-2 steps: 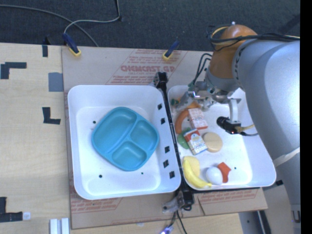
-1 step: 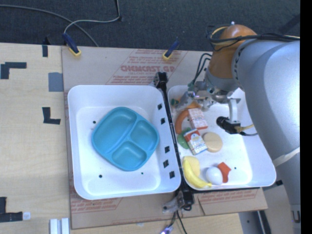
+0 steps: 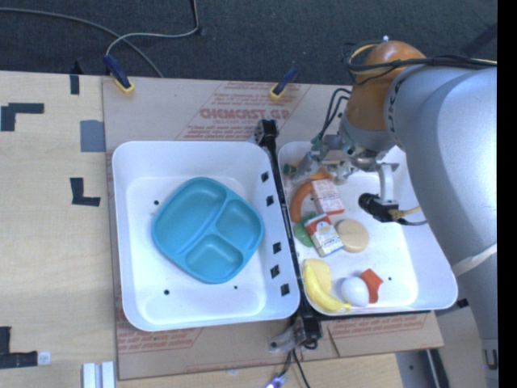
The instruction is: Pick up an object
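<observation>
The gripper is lowered into the far end of the right bin, and whether it is released or clenched cannot be told, so this looks like the reaching step with nothing visibly held. Just beside it lie a small red-and-white carton, a second carton, a round biscuit and a banana; the next move calls for closing on 1 of them. The left bin holds a blue divided plate, and red print on the cardboard sheet behind is too blurred to read.

Blue divided plate lying in left white bin; two blue-and-yellow clamps gripping cardboard sheet; black cable trailing across dark carpet.
</observation>
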{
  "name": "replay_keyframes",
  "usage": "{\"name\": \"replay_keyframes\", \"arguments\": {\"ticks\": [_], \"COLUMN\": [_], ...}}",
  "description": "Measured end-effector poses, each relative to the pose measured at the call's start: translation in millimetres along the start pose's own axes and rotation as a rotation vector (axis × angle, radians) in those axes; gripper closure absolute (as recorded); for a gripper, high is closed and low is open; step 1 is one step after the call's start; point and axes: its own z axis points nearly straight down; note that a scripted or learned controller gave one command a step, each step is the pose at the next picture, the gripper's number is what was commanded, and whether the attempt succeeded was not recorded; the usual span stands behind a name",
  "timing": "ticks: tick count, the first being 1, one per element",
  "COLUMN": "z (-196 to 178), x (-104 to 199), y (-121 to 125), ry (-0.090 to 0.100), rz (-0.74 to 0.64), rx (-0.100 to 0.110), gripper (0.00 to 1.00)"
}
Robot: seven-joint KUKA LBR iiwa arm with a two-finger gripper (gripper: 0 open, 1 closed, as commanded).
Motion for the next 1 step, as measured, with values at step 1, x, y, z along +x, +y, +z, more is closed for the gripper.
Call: {"name": "replay_keyframes", "arguments": {"ticks": [1], "z": [-9.2], "x": [1.7], "y": [-1.4], "ry": [0.005], "rz": [0.0], "rx": [0.01], "gripper": [1.0]}}
